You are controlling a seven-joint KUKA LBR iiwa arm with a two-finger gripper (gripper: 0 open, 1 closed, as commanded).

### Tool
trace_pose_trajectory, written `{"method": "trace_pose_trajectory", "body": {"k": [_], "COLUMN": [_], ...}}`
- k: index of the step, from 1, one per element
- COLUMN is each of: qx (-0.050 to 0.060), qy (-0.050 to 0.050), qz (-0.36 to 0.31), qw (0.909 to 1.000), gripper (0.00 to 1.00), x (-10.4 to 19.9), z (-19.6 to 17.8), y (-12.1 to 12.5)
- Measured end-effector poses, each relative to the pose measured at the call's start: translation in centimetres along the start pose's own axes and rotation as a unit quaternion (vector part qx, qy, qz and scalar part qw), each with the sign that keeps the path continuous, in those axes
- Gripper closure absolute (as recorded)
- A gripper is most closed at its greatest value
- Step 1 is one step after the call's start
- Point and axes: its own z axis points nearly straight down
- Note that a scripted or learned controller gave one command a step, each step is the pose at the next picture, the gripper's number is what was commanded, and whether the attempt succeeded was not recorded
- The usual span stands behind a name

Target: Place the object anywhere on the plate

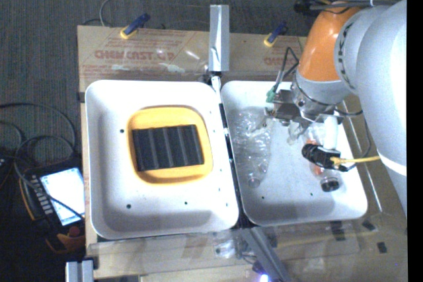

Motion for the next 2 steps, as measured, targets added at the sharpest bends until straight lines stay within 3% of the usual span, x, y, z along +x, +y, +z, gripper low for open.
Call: {"method": "trace_pose_trajectory", "body": {"k": [1, 2], "qx": [-0.048, -0.050], "qy": [0.011, 0.004], "qz": [0.113, -0.003], "qw": [0.9924, 0.9988], "gripper": [0.00, 0.00], "x": [-1.5, -6.1], "z": [-4.6, -9.3], "y": [-3.6, -2.4]}}
